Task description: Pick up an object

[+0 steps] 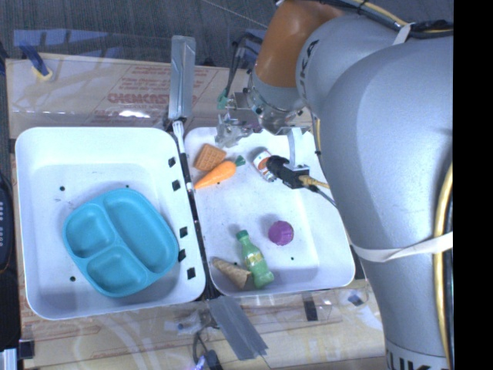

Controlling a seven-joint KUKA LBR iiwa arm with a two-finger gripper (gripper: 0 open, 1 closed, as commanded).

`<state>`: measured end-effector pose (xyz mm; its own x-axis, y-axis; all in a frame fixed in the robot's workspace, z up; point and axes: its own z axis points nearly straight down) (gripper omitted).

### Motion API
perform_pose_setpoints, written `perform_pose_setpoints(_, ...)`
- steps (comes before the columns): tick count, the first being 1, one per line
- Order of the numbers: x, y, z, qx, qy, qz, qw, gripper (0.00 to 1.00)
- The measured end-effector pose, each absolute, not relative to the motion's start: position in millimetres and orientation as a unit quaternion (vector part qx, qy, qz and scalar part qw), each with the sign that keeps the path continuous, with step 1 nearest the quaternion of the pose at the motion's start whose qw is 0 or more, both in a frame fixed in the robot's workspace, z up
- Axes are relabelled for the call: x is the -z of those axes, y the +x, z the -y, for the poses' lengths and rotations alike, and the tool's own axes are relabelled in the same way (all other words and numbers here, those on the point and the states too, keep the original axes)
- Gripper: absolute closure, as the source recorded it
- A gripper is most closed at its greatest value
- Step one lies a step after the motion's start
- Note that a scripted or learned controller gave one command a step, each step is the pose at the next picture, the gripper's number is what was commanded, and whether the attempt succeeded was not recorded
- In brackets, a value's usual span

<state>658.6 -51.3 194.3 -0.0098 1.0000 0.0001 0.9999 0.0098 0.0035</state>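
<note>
My gripper [229, 132] hangs over the back left corner of the right bin [327, 214], just above a tan square cracker [209, 157]. An orange carrot [216, 174] lies right in front of the cracker. A small orange and white can [263, 164] sits to the right of the gripper. Nearer the front are a purple ball [280, 233], a green bottle [254, 259] and a brown cone [231, 271]. I see nothing held in the gripper.
The left bin [38, 168] holds a blue divided plate [119, 240]. A grey divider rail [182, 83] stands between the bins, close to the gripper's left. The large grey arm [385, 129] covers the right bin's right side.
</note>
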Motion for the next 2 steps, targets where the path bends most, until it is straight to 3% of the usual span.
perform_pose_setpoints(1,-397,641.0,53,-0.0029,0.705,-0.709,0.003,1.00)
perform_pose_setpoints(2,-442,657.7,61,-0.0002,0.704,-0.710,0.001,1.00)
